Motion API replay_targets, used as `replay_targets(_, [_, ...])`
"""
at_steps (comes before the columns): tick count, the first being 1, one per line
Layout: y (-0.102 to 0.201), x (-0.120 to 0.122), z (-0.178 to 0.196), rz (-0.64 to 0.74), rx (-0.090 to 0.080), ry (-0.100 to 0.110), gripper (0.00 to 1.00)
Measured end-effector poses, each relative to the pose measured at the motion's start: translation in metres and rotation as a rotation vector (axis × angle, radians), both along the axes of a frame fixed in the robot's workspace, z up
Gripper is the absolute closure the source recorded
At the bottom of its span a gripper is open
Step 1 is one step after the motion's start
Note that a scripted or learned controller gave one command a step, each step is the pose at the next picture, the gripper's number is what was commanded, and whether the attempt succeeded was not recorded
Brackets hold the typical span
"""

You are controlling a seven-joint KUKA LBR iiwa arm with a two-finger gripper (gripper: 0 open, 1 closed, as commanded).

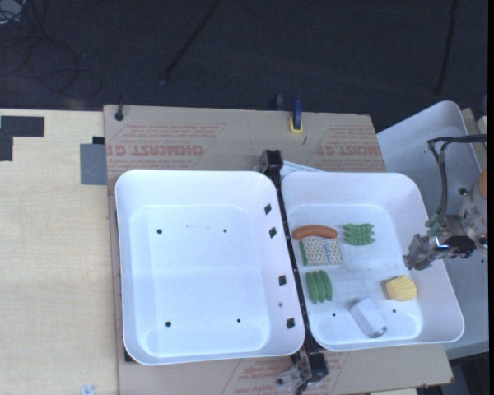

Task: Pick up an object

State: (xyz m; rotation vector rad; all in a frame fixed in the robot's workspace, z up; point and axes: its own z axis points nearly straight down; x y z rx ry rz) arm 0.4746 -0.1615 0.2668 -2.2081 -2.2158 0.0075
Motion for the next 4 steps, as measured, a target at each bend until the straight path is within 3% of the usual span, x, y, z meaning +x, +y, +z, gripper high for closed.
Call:
replay_targets(1, [0.034, 0.098, 0.144, 0.004, -0.010, -0.030, 1.00])
replay_targets(2, [0.010, 0.021, 0.158, -0.006, -0.006, -0.010, 1.00])
replay_targets(3, [-0.040, 0.000, 0.148, -0.007, -0.007, -0.010, 1.00])
replay_targets(4, [0.020, 0.001, 0.070, 0.001, -0.002, -0.003, 1.00])
